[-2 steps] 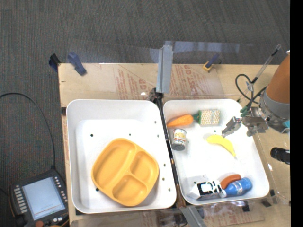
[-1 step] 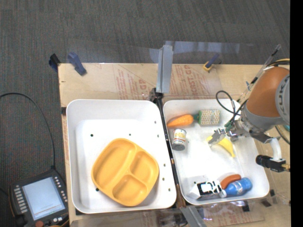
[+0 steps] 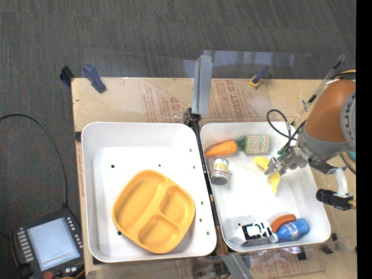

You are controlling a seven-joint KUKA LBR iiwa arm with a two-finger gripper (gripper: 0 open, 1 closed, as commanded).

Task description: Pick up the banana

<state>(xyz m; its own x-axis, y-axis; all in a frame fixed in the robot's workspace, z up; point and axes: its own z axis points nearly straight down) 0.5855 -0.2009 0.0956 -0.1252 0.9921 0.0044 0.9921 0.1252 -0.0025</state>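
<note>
Our claw (image 3: 278, 166) sits low over the right bin (image 3: 308, 199), right on the banana (image 3: 273, 179); its fingers are too small and dark for us to tell how far they are spread, or whether the fruit is really between them. The banana lies in the middle of that bin, one yellow end showing left of the claw and the other poking out below it.

From the left, we see a pendant with a screen (image 3: 49, 246) on the floor. Then comes the left bin (image 3: 93, 156), holding a yellow divided plate (image 3: 154, 211). Across the divider, in the right bin, a small tin (image 3: 220, 170) stands below a carrot (image 3: 222, 149), with a green sponge (image 3: 257, 144) just beside the carrot. Near the front wall lie a black-and-white package (image 3: 253, 232), a red item (image 3: 283, 221) and a blue bottle (image 3: 293, 230), close together. Our grey arm with its orange band (image 3: 328, 115) reaches in from the right.
</note>
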